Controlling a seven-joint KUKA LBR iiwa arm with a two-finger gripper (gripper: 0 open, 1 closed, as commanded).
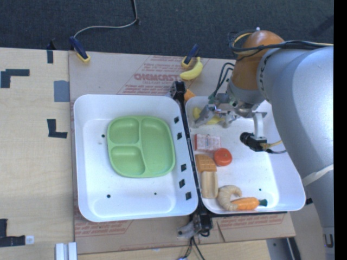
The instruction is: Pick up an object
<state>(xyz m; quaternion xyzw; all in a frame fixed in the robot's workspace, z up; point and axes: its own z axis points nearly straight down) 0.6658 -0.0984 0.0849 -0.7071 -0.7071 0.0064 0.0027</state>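
Note:
My gripper point(216, 114) is low over the far left corner of the right bin point(282, 191), under the orange wrist band. A small yellow item point(218, 121) lies directly beneath it, partly hidden. In front of it, down the bin's left side, lie a red-and-white packet point(207, 142), a red tomato point(222, 156), an orange block point(205, 163) and a tan loaf point(209, 184). A croissant point(227, 194) and a carrot point(246, 203) rest by the near wall.
The left bin point(92, 194) holds a green divided plate point(141, 146). A yellow clamp point(191, 69) sits on the cardboard behind the bins, and another clamp point(80, 49) at the far left. The arm's bulk covers the right bin's right side. A black cable fitting point(254, 141) hangs near the tomato.

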